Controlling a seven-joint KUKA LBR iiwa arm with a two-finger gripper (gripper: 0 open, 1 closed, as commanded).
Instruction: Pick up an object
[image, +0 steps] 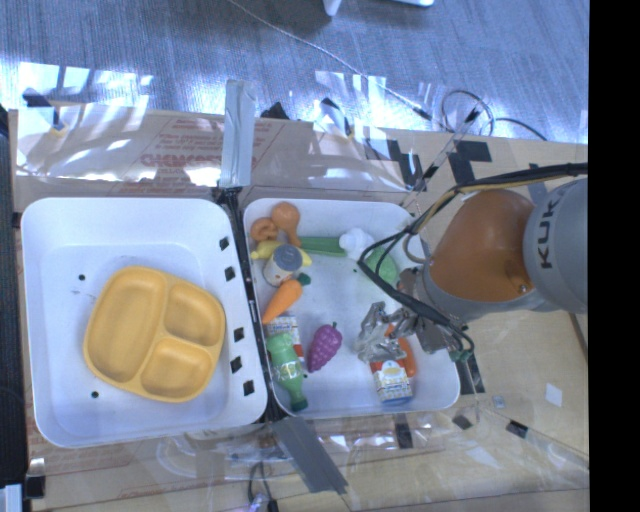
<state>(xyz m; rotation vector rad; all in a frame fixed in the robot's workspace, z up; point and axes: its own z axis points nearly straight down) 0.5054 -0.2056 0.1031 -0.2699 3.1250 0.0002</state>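
Camera view: arm (520, 250) lettering reads "KU".

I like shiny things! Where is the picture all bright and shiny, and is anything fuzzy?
In the camera view, glare streaks the shiny sheet behind the bins and the plastic at the front edge; the white bins look washed out; the gripper and the small toys near it look a bit fuzzy.
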